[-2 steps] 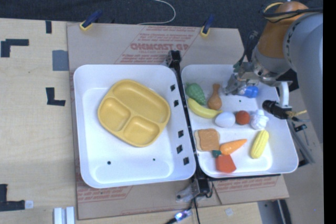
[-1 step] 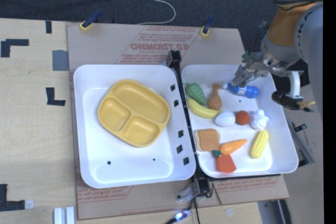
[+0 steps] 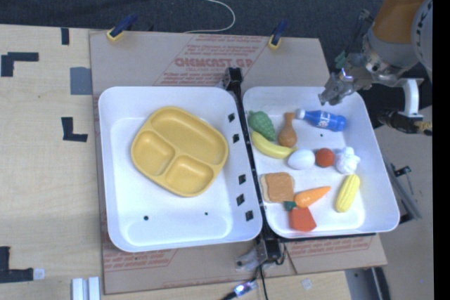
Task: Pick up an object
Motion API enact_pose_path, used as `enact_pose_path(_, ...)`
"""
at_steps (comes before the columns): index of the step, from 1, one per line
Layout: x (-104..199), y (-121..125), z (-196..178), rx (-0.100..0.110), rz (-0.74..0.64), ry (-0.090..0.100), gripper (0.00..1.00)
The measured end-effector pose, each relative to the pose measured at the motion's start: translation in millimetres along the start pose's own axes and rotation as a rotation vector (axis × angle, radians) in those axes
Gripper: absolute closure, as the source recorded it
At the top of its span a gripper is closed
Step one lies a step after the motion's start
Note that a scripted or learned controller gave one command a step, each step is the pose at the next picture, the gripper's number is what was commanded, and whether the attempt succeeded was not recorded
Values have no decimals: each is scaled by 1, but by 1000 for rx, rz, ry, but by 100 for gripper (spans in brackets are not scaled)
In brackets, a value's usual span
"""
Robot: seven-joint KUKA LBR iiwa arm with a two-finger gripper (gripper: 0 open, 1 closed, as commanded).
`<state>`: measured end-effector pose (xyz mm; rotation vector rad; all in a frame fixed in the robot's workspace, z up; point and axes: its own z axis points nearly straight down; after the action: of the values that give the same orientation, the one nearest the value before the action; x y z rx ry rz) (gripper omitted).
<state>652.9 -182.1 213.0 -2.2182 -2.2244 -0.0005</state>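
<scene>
The right bin [image 3: 376,172] holds several toy foods: a blue bottle [image 3: 323,120], a chicken drumstick [image 3: 287,129], a green vegetable [image 3: 263,125], a banana [image 3: 270,145], a white egg [image 3: 301,159], a red tomato [image 3: 324,157], a white garlic piece [image 3: 346,160], a corn cob [image 3: 347,192], a carrot [image 3: 310,197], a slice of toast [image 3: 278,186] and a red piece [image 3: 303,220]. My gripper [image 3: 330,96] hangs over the bin's far right corner, just above and right of the blue bottle. Nothing shows between its fingers.
The left bin [image 3: 116,151] carries a yellow divided plate [image 3: 180,150]. Cardboard lies under both bins, with blue-and-yellow clamps [image 3: 121,26] at its far edge. A thin cable [image 3: 211,0] runs across the dark floor behind.
</scene>
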Motion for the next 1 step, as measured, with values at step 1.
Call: enact_pose_path(1, 1, 1, -8, 4, 0, 1, 100)
